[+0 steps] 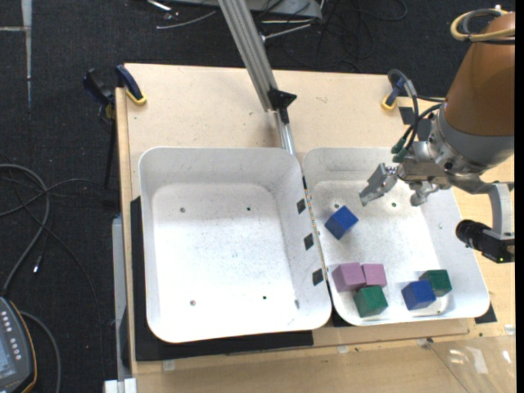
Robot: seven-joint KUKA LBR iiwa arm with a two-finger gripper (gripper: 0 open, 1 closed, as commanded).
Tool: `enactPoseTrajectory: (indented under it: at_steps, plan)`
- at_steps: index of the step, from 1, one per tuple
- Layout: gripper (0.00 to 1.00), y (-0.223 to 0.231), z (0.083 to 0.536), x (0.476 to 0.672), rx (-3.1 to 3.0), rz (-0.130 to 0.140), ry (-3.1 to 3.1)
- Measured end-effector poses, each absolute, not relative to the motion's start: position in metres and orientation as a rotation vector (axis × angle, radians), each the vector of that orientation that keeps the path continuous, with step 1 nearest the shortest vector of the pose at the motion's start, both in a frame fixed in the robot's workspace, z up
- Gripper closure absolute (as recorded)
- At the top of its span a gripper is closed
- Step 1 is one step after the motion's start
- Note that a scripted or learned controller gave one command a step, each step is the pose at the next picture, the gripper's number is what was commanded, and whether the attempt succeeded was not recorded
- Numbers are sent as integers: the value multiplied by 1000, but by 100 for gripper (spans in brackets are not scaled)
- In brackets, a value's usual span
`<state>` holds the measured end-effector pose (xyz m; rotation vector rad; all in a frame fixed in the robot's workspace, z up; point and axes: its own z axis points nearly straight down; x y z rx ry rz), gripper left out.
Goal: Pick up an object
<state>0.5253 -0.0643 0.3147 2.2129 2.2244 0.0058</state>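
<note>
My gripper (399, 188) hangs over the back part of the right bin (458, 219), open, with nothing between its fingers. A blue cube (341, 221) lies alone in that bin, a little in front and to the left of the left fingertip. Along the bin's front sit two purple blocks (359, 275) side by side, a green block (371, 300) touching them from the front, and further right another blue cube (418, 294) next to a dark green block (438, 281).
The left bin (155, 178) adjoins the right one along a shared middle rim. A slanted metal pole (254, 51) stands behind the bins. Clamps sit at the bench's back corners. A black camera mount (483, 237) juts in at the right bin's edge.
</note>
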Motion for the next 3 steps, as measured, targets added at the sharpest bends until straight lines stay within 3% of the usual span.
enactPoseTrajectory:
  at_steps: [1,2,3]
  plan:
    - [0,-28,328,504,2214,3,2229]
    - [0,-15,371,499,2213,6,2225]
    - [0,-15,210,490,2227,-10,2224]
